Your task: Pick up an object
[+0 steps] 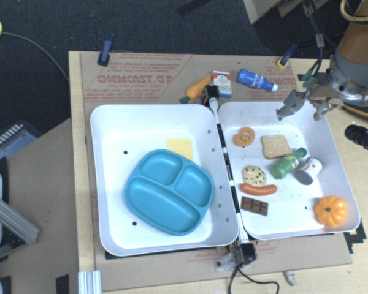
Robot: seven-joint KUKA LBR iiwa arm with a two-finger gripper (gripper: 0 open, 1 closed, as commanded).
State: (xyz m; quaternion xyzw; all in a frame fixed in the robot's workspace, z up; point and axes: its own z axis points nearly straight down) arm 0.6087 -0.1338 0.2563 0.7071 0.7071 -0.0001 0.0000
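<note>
The gripper (306, 106) hangs with fingers apart, holding nothing, above the bread slice (275, 146).

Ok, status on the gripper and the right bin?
Gripper open, above right bin far edge, holding nothing. Toast and pretzel nearest. Nothing in the way.

"CHEMCAST GP" on bench board (135, 78)

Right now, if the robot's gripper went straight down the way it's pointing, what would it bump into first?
Probably the bare white floor at the far end of the right bin. The gripper hangs above that end; the bread slice lies nearer the camera. Depth is hard to judge from above.
</note>
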